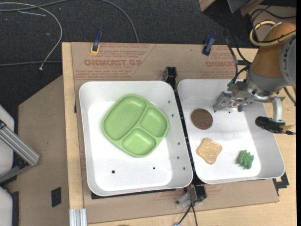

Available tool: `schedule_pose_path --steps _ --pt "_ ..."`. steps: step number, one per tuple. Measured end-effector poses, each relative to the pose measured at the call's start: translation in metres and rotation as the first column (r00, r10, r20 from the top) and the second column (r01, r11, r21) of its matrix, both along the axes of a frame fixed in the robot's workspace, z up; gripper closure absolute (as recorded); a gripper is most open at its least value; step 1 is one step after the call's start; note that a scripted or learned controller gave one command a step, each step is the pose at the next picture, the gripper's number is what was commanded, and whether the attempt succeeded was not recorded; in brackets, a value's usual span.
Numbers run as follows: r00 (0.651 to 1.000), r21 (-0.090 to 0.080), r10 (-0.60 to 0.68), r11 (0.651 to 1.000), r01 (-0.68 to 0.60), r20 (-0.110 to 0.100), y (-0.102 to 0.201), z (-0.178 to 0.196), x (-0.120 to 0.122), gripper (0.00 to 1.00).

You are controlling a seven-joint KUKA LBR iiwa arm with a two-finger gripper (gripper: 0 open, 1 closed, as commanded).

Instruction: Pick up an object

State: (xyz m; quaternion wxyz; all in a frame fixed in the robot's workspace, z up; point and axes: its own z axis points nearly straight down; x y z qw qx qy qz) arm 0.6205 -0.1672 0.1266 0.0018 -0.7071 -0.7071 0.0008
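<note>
Cookie (201, 118), round and brown, sits flat in the right bin (268, 147), up near that bin's left wall, and being round it has no long axis to call. Just to its right and a touch higher hangs the pincer (229, 102), close by but apart from it, and whether its fingers are open or closed I cannot tell from up here. The arm (273, 60) comes in from the upper right, orange band showing above the wrist, angled down and leftward over the bin.

Count them up in the right bin: one brown cookie, one tan cracker (209, 150) below it, lying flat with its longer side running roughly up and down the view, and one small green toy (245, 158) near the lower right corner, well apart from the cracker.

Over in the left bin (94, 168), one green plate (135, 125) with three compartments, turned at a slant. Both bins sit side by side on the cardboard-covered surface (75, 79), with two blue clips (97, 40) at its far edge.
</note>
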Motion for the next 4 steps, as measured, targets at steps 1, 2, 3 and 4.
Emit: schedule_pose_path --steps 1,2,3,4 --pt "1.000 -0.001 0.001 1.000 -0.001 0.005 0.000 0.013 0.001 1.00" --pt "1.000 -0.004 0.001 1.000 -0.001 0.012 0.000 0.079 0.003 1.00" --pt "1.000 -0.003 0.001 1.000 -0.001 0.010 0.000 0.123 0.005 1.00" --pt "1.000 0.000 0.005 1.000 -0.005 0.004 0.058 0.123 0.011 1.00"
